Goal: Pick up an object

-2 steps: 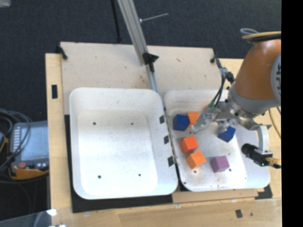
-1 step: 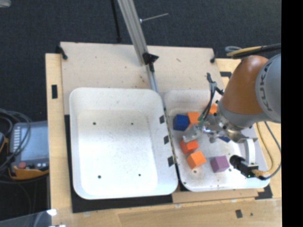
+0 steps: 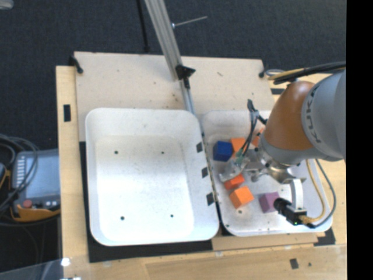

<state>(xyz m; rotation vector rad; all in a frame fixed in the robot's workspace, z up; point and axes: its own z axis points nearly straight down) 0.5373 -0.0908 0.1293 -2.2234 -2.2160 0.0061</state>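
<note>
Progress: nothing looks lifted yet; every block I can see lies on the floor of the right bin (image 3: 326, 217), so the pick seems still to do.
Hand: the hand (image 3: 240, 169) is low in the right bin among the blocks; whether it is apart or together I cannot tell, as the wrist hides it.
Objects: blue block (image 3: 222, 151) near the bin's left wall; an orange block (image 3: 238, 145) just beside it; a red-orange block (image 3: 234, 182) close under the hand; another orange block (image 3: 241, 196) and a purple block (image 3: 268, 202) toward the near edge.
Edges: the blocks crowd the left wall, leaving little room there.
Open room: the left bin (image 3: 145, 174) offers a wide bare floor.
</note>
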